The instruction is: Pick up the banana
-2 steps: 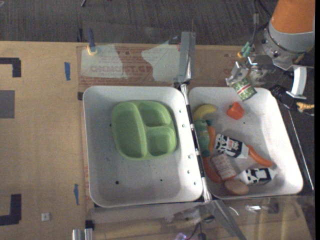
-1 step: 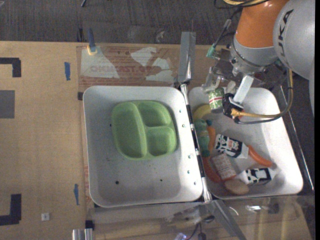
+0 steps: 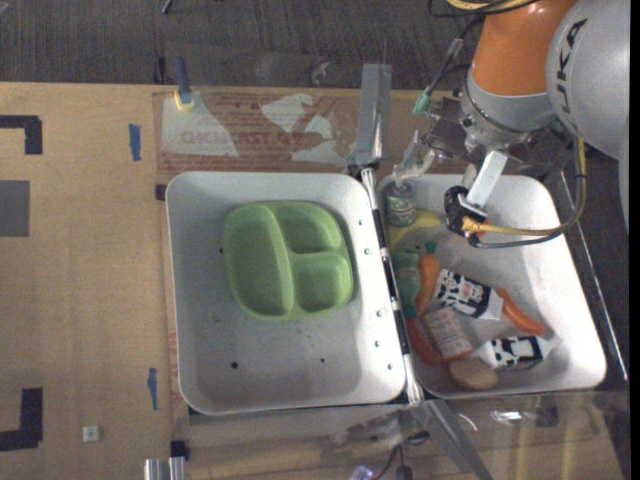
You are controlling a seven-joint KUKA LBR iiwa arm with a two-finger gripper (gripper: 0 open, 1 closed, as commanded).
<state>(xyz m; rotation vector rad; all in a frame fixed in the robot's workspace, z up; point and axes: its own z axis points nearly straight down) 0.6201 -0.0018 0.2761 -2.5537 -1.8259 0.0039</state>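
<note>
Wooden bench (image 3: 80, 298) bears 2 white bins, left (image 3: 200, 368) and right (image 3: 575, 348), side by side.

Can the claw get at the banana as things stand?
Probably yes, but it is tight. The claw hangs just above the banana in the right bin; a small bottle and the bin wall crowd it.

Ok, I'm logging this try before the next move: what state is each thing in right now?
Hand: low over the right bin's upper left corner.
Banana: lying in the right bin, just below the hand, partly hidden.
Green tray: flat in the left bin, nothing in its compartments.
Carrot: lying among the pile in the right bin.
Cartons: on their sides in the right bin.
</note>
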